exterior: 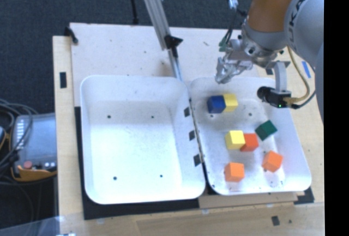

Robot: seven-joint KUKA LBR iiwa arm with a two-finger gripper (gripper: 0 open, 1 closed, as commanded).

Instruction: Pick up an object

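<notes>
The right bin (pixel 289 120) holds several small blocks. A blue block (pixel 216 104) touches a yellow block (pixel 230 101) near its back left. A second yellow block (pixel 235 139) sits against a red-orange block (pixel 250 142) in the middle. A green block (pixel 266 129) lies further right, and two orange blocks (pixel 234 171) (pixel 272 161) rest near the front. My gripper (pixel 225 75) hangs above the back left of this bin, just behind the blue and yellow pair, with nothing visible between its fingers.
The left bin (pixel 136 137) lies beside the right one. A slanted metal rail (pixel 155 11) rises behind the bins. A black cable end (pixel 271 96) dangles over the right bin's back. Grey equipment (pixel 32 142) sits off the bench's left.
</notes>
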